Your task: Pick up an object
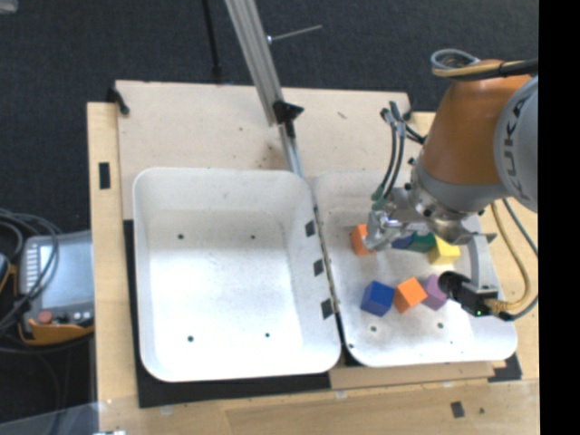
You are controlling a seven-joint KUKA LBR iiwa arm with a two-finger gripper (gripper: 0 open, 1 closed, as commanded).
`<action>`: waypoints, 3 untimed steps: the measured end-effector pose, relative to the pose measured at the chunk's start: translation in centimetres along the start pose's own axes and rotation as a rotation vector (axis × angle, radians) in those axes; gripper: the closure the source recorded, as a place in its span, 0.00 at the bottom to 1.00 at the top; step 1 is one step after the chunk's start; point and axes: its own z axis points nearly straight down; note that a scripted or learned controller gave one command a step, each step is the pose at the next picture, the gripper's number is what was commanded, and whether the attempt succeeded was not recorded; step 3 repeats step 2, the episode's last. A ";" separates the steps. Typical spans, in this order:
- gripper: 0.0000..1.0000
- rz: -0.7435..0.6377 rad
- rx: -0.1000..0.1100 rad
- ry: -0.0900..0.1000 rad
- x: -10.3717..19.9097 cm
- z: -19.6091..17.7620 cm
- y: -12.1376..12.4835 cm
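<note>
Several small blocks lie in the right bin (399,347): an orange block (361,239) at the left, a blue cube (378,298), an orange cube (410,293), a purple block (435,292), a yellow block (444,249) and a green and blue piece (419,240) partly hidden under the arm. My gripper (388,228) hangs low over the bin, just right of the left orange block and close against it. The wrist body hides the fingertips.
The left bin (227,275) sits beside the right one, with a raised divider edge (322,261) between them. A slanted aluminium pole (258,62) rises from the bench behind the bins. Cables loop along the arm at the right.
</note>
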 end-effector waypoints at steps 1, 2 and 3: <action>1.00 -0.002 -0.001 0.002 5.8 -0.6 -0.6; 1.00 0.000 0.000 0.001 10.1 0.0 -1.7; 1.00 0.000 0.000 0.001 10.1 0.0 -1.7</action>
